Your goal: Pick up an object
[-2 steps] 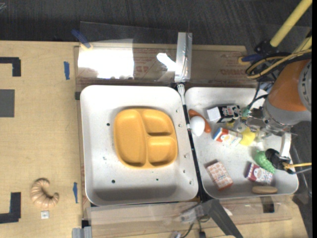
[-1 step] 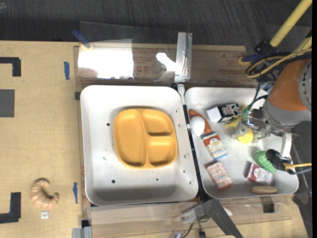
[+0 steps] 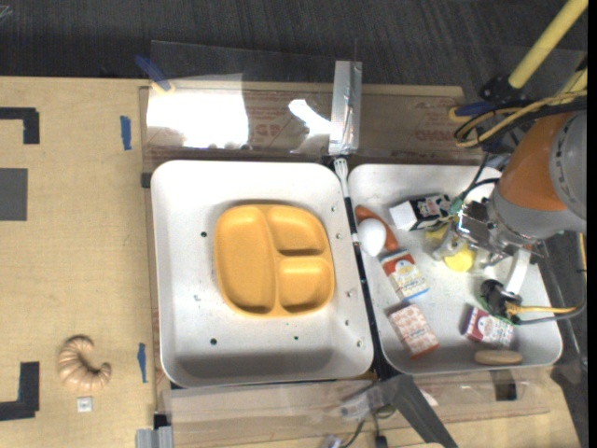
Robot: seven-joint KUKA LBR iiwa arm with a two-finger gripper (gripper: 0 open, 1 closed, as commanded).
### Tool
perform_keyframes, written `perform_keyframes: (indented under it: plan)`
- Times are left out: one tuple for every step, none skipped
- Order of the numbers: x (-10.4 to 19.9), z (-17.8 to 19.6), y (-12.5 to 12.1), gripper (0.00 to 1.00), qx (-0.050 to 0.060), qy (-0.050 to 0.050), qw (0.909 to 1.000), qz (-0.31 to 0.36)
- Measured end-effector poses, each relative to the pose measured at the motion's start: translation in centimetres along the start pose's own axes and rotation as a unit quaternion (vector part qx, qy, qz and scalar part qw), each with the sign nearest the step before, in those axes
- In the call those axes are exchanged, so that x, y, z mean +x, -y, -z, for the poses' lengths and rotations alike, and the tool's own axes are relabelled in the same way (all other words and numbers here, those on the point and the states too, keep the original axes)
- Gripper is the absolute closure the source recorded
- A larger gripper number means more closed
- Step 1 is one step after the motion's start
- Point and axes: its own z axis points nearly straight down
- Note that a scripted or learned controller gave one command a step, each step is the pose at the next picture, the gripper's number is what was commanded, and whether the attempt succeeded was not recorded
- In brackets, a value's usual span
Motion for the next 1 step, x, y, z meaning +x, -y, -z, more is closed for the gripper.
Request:
perform_keyframes:
  plan:
    - [-0.05,-0.27,0.13,0.00,0.002,0.001,1.0000,0.000]
